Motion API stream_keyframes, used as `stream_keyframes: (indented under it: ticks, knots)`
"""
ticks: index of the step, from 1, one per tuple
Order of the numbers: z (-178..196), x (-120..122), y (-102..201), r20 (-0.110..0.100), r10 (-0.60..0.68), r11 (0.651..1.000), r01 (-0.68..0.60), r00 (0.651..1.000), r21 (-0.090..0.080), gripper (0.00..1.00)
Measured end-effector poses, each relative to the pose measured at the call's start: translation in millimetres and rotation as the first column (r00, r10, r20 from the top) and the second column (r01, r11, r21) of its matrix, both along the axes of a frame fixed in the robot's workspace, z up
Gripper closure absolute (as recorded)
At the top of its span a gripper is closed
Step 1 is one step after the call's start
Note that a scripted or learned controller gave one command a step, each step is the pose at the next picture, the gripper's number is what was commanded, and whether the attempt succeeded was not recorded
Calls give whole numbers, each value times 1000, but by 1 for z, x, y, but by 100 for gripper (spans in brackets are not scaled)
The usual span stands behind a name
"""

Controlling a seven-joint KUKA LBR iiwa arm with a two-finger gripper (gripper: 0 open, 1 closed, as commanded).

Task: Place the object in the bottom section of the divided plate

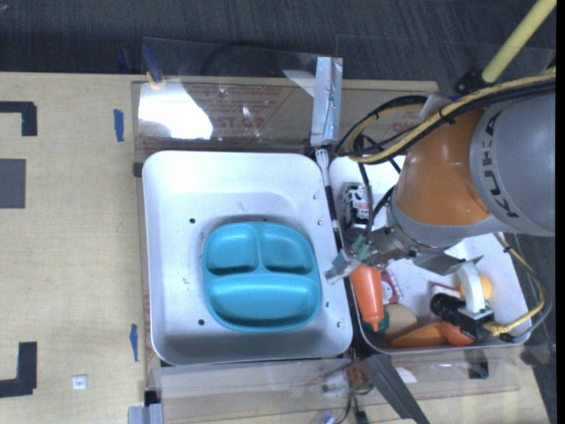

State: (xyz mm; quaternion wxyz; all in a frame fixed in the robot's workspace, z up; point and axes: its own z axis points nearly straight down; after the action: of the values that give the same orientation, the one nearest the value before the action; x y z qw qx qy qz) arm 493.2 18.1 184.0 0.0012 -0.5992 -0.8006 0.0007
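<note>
Orange carrot (368, 295) lies at the left edge of the right bin (516, 347), long axis running top to bottom, just under my gripper (357, 256). Whether my fingers grip it, I cannot tell. Teal plate (261, 275) sits to the left, mid left bin (168, 201).

Only "KUKA" reads — white letters on the grey arm (521, 162).

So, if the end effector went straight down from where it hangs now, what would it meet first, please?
Probably the orange carrot-shaped toy lying just beneath the end effector in the right bin; how far apart they are is unclear from above.
</note>
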Motion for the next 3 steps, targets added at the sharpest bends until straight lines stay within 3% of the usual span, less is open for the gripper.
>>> stream_keyframes:
  ticks: [3]
  knots:
    - [0,0,0,0,0,1000,0,1000,0,0]
